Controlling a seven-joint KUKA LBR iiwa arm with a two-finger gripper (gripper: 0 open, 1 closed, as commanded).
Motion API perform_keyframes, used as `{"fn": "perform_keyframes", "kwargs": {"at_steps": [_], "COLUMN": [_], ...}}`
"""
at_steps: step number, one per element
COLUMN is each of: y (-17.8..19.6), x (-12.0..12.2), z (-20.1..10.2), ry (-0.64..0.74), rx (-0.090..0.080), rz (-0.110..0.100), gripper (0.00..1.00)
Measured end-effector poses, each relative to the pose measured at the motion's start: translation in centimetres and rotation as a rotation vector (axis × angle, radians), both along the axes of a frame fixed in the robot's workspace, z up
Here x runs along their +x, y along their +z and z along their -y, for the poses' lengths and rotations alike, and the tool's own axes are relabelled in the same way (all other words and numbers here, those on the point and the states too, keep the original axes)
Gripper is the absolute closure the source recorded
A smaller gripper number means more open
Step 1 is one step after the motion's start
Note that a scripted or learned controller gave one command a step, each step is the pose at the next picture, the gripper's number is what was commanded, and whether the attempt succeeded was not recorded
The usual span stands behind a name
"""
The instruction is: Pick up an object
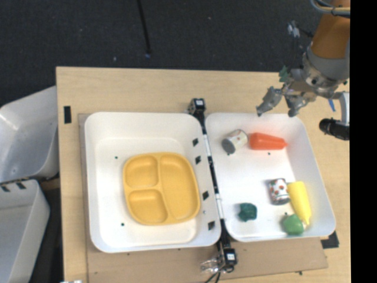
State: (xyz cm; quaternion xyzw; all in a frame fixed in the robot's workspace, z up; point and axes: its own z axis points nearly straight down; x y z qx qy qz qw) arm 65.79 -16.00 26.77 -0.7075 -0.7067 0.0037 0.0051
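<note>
- The arm (330, 37) is coming in from the upper right, grey with that orange section sitting above the wrist.
- The pincer (280, 104) is hanging over the far edge of the right bin (318, 175), just above the rim, with its fingers spread apart and nothing between them.
- Right bin is holding all the loose stuff. An orange carrot (268, 141) is lying on its side near the far wall, pointing toward the middle divider.
- Just beside the carrot's tip, a small grey-and-white can (234, 141) is lying tipped over (looks like it's nearly touching the carrot, hard to be sure).
- Further toward the near side, a yellow corn-like piece (299, 200) is lying along the right wall, with a small spotted can (278, 191) sitting right against its left side.
- A green round thing (293, 224) is sitting at the near end of the yellow piece, touching it, close to the bin's near corner.
- A dark teal lump (247, 211) is sitting on its own near the divider, apart from the rest.
- Left bin (100, 134) is carrying a yellow divided tray (160, 188), lying flat in the middle, three compartments facing up.
- Both bins are sitting side by side on the tan desk (129, 87), touching along the centre line.
</note>
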Motion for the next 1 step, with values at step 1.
{"fn": "perform_keyframes", "kwargs": {"at_steps": [1], "y": [0.84], "x": [0.16], "z": [-0.06], "ry": [0.003], "rx": [-0.001], "rz": [0.013], "gripper": [0.00]}}
